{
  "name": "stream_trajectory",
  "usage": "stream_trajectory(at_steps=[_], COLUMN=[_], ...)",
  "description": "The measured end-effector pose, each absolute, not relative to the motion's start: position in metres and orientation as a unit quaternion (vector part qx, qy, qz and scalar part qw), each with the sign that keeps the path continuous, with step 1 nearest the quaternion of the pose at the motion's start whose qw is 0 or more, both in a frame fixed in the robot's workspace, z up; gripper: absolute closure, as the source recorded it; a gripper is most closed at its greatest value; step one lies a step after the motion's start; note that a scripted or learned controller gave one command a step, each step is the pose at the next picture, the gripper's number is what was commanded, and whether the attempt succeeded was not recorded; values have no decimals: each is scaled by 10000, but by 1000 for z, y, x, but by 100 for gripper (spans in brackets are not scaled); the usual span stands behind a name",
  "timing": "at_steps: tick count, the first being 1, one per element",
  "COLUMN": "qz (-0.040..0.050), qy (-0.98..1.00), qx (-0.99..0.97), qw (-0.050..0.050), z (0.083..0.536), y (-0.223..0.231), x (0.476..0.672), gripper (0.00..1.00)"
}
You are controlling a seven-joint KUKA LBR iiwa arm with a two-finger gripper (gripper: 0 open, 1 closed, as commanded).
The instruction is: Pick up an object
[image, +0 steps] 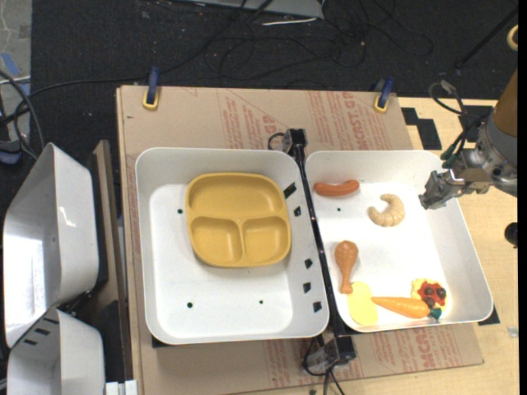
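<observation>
Two white bins sit side by side on a brown board in the middle of the frame. The left bin [165, 303] holds a yellow tray [239, 219] with three compartments, lying flat in the bin's upper half.

The right bin [461, 245] holds the toy foods. A sausage [337, 188] lies near the bin's upper left corner, roughly level. To its lower right, apart from it, is a pale croissant [388, 211], curved. Below these, near the bin's left wall, a drumstick [346, 263] lies with its thick end up and thin end down. At the bin's lower edge a yellow piece [361, 309] lies just under the drumstick's tip, and an orange carrot [400, 306] stretches from it toward the right, touching or overlapping it. At the carrot's right end is a small red, yellow and green item [431, 293]; what it is cannot be told.

The arm comes in at the right edge of the frame. The gripper [436, 189] is over the right bin's upper right rim, well apart from the croissant, with nothing seen in it. Whether it is open or closed cannot be told.
</observation>
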State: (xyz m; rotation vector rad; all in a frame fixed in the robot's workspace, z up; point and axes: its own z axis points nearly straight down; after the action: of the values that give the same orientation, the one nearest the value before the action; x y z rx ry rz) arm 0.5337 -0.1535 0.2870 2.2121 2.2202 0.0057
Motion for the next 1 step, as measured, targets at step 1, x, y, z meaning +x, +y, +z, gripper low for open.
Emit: stream_trajectory(at_steps=[1], qz=[3], qy=[7098], qx=[7044], qw=[-8], z=[269], y=[-100], x=[533], gripper=[100])
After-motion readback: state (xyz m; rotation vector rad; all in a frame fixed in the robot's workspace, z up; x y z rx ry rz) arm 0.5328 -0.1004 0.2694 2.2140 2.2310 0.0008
